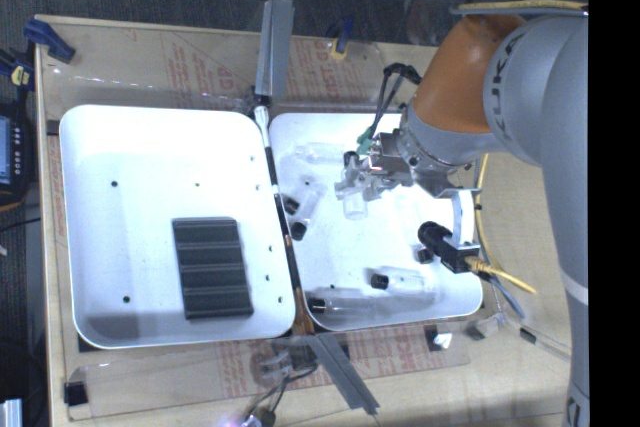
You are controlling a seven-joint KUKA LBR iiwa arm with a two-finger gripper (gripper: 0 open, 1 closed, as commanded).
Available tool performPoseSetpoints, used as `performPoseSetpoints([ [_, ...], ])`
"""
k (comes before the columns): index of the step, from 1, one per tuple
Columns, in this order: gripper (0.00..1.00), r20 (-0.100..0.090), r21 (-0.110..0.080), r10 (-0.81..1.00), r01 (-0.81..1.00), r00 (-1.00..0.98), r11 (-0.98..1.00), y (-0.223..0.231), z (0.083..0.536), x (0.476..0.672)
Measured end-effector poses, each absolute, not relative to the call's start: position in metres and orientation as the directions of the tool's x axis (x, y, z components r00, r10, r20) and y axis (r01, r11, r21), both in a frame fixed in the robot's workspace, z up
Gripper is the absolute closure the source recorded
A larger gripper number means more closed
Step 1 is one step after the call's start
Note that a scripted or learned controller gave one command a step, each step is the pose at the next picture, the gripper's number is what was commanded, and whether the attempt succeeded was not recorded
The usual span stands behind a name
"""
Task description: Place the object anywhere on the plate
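A black ridged plate [211, 267] lies in the left bin [100, 145], toward its near side. Several clear tubes with black caps lie in the right bin [455, 300]: one [301, 205] by the divider, one [402, 279] near the front, and one [345, 299] along the front wall. My gripper [356, 183] hangs low over the middle of the right bin, far to the right of the plate. A pale clear piece [355, 205] sits right under its tip, and whether it is gripped cannot be made out.
Another clear item [316, 153] rests at the back of the right bin. A raised divider rim [280, 215] separates the two bins. A grey metal bar [273, 45] stands behind the bins, and blue clamps [48, 37] sit at the bench's back left corner.
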State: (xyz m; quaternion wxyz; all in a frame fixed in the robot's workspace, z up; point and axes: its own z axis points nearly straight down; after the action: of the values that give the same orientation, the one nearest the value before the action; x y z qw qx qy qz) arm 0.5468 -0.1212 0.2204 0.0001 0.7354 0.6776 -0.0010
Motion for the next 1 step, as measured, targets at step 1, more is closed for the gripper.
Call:
performPoseSetpoints([
  [1, 1.0, -0.001, -0.005, 1.0, 1.0, -0.001, 0.001, -0.0101, 0.2062, 0.5422],
])
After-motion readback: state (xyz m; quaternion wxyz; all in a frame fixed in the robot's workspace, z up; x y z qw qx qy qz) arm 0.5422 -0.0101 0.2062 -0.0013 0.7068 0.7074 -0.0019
